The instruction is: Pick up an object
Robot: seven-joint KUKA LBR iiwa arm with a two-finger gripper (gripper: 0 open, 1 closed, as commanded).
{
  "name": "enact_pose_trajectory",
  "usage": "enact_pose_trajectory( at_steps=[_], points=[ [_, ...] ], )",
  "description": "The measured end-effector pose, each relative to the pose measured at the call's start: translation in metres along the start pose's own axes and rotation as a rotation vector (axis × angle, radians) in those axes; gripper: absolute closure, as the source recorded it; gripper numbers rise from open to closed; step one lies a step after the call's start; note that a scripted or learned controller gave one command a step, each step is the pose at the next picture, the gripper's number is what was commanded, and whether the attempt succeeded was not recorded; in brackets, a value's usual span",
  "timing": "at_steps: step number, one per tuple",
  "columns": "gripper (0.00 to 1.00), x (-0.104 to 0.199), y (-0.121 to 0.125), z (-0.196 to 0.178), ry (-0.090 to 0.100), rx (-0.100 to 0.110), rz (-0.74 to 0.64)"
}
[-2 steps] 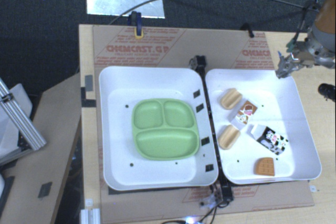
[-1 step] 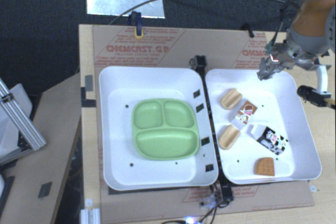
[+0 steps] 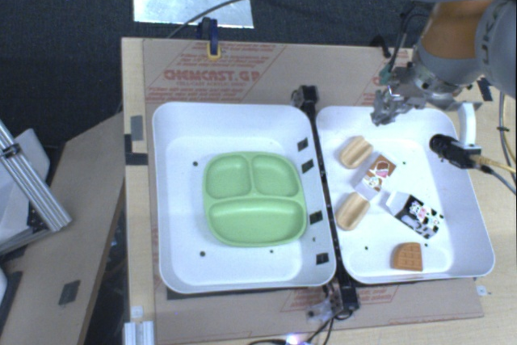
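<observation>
two shallow white bins sit side by side, the left bin (image 3: pixel 174 198) and the right bin (image 3: pixel 468 198). the left one holds one green divided plate (image 3: pixel 254 199) with three compartments. the right one holds five small things: two tan bread-like rolls, the far roll (image 3: pixel 355 151) and the near roll (image 3: pixel 352 210); one brown waffle-like piece (image 3: pixel 408 257) at the near side; one small brown and white packet (image 3: pixel 378 171); and one black and white packet (image 3: pixel 420 216).
</observation>
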State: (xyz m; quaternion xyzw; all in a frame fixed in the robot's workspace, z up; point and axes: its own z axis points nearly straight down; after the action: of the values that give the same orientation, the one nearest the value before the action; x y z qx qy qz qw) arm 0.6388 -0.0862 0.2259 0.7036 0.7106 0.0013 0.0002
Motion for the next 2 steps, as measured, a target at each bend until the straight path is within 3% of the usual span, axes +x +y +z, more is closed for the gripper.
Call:
enact_pose_trajectory(
  at_steps=[2],
  points=[
    [1.0,0.11,-0.008,-0.019,0.001,0.0,0.0]
  ],
)
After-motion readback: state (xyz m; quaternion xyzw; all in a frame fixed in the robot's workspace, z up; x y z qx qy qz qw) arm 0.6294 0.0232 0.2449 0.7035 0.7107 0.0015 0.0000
